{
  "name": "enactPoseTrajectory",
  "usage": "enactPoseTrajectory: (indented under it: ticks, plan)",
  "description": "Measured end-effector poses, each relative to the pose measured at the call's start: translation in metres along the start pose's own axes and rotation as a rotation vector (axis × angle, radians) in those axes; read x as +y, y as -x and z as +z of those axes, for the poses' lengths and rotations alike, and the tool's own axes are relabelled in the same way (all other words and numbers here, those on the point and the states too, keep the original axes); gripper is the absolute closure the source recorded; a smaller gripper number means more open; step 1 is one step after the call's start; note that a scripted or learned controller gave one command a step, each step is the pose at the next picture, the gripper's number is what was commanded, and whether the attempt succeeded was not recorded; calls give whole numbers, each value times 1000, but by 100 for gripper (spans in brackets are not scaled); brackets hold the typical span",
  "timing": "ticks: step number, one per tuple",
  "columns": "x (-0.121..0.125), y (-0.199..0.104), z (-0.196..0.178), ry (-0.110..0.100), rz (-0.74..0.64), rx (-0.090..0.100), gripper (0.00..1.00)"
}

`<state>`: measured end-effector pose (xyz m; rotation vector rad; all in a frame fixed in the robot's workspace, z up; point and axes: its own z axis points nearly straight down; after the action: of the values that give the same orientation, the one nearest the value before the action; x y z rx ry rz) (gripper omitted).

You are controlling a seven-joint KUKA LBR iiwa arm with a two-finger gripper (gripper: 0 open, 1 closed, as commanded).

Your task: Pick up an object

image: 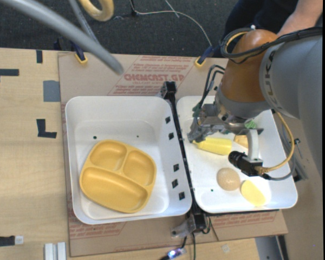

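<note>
Pincer is hanging low in the right bin, just beside a yellow corn-like piece; its finger state is unclear. A beige ball and yellow lemon-like piece are lying nearer the front. A yellow divided plate is sitting in the left bin.

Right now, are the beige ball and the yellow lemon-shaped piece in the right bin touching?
Cannot tell. In the camera view the beige ball and yellow lemon-shaped piece sit edge to edge, with no plain gap or contact.
</note>
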<state>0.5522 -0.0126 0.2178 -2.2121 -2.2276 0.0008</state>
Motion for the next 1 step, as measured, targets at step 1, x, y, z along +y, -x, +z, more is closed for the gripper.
enactPoseTrajectory:
  ticks: [1]
  plan:
    - [-4,-60,8,-1,-1,0,100]
